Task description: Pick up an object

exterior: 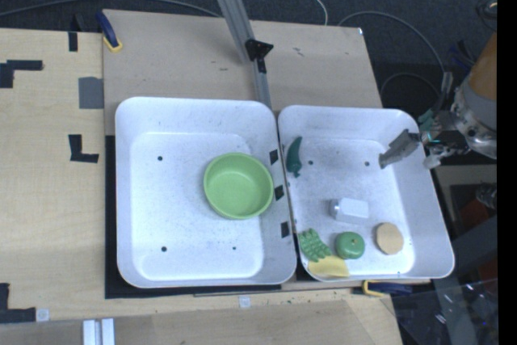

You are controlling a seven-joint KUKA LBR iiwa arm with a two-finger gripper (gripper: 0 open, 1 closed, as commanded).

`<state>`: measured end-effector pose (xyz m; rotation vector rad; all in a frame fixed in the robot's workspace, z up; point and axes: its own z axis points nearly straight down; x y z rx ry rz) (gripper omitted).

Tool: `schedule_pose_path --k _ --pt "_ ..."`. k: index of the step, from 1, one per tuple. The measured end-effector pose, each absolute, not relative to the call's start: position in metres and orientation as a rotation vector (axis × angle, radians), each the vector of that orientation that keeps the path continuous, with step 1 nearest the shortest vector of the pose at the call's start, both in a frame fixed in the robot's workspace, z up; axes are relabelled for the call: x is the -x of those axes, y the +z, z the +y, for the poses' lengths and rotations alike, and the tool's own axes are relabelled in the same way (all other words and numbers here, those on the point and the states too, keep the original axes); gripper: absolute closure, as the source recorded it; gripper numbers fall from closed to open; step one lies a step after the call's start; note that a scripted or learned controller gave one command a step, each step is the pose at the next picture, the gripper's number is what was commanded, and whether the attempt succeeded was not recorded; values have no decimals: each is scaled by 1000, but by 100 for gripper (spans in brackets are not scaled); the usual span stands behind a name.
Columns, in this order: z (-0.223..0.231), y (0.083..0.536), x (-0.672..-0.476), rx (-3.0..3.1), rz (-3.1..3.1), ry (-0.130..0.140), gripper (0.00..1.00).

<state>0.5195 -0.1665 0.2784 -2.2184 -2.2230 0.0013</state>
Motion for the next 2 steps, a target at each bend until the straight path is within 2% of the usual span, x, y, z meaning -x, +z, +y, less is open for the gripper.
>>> schedule_pose_path --k 1,2 --pt "-167 278 -519 2219 -2222 1 0" --pt "-171 234 -518 2218 -2219 6 0"
